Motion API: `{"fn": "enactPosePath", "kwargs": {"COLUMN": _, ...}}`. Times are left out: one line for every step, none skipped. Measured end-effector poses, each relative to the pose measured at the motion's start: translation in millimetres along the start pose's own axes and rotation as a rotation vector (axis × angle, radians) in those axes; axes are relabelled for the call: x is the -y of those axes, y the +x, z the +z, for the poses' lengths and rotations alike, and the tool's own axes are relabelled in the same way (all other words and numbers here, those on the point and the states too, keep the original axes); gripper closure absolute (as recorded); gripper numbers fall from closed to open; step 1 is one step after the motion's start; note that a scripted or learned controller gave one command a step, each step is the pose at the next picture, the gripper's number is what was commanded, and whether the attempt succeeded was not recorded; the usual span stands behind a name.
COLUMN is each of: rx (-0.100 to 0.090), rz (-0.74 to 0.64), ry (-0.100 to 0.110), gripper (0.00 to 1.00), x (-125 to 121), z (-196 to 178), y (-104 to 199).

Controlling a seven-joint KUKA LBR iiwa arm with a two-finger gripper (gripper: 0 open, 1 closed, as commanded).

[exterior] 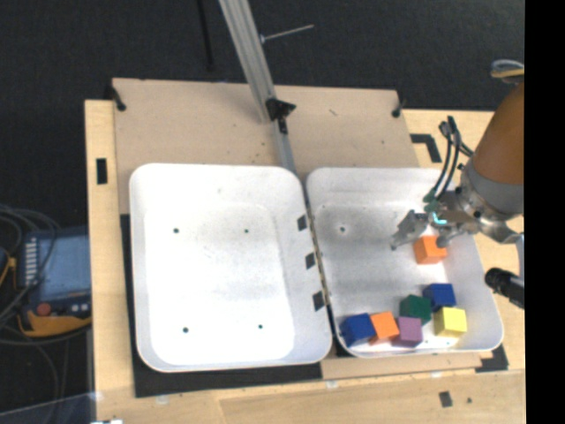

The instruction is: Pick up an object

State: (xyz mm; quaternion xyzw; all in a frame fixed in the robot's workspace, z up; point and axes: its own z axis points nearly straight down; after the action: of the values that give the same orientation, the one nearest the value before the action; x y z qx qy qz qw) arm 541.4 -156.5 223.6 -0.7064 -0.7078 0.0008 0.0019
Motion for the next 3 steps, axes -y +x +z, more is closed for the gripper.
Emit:
{"fn": "enactPosePath", "kwargs": {"rx": 0.001, "rz": 0.001, "ry": -0.006, "gripper": 0.00, "x": -1, "z": -3, "y": 0}}
{"fn": "enactPosePath", "kwargs": {"rx": 0.002, "rz": 0.005, "ry": 0.000, "gripper": 0.00, "x": 1, "z": 42, "y": 5}}
{"fn": "enactPosePath", "kwargs": {"rx": 0.003, "rz": 0.005, "ry": 0.001, "gripper": 0.00, "x": -3, "z": 101, "y": -4}}
